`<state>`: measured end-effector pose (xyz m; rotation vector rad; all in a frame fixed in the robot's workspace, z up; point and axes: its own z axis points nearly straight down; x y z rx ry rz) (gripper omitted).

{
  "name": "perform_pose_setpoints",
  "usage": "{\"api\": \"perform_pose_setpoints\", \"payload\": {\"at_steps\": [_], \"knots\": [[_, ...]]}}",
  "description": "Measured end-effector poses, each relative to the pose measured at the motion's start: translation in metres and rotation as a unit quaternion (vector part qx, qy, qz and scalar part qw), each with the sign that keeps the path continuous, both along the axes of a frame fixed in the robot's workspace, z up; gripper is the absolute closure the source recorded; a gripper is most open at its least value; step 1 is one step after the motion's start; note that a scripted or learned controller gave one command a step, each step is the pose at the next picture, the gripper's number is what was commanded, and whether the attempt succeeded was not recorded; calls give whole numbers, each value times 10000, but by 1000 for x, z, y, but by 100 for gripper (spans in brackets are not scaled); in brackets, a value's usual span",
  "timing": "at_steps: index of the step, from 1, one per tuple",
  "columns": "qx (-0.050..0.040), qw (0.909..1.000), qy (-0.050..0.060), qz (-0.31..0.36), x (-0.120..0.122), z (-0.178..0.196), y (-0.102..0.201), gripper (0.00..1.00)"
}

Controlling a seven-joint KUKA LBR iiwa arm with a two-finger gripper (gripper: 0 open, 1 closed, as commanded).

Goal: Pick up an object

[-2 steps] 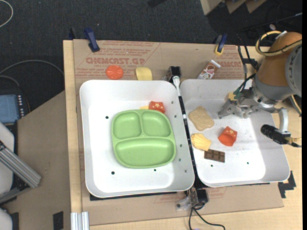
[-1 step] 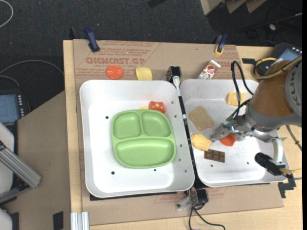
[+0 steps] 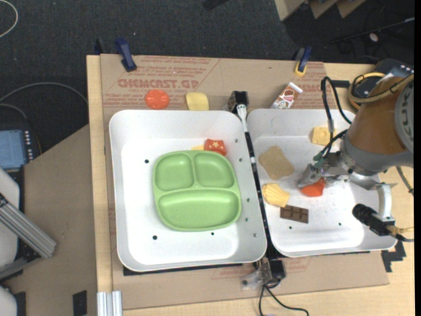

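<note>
Item, gripper: low in the right bin, its tip at a small red-orange object; whether it is clenched, released or grasping I cannot tell from my feed; the object lies on the bin floor, touching or just under the tip; I judge it a light, stiff plastic toy, smooth and apt to slip, best taken across its narrow middle. Item, yellow ridged piece, just left of the object, near the divider. Item, brown chocolate bar, below it; flat, hard to get under. Item, tan bread slice, above. Item, yellow chunk, near the far wall. Item, left bin, holding a green divided plate with a red strawberry-like toy at its far edge. Item, desk: orange round toy and yellow block lying beyond the bins.
</note>
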<state>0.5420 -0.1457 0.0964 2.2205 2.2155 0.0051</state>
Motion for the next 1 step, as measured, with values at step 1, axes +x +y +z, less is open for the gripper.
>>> {"api": "perform_pose_setpoints", "payload": {"at_steps": [1], "knots": [[19, 10000, -48, 73, 62, 95, 92, 100]]}}
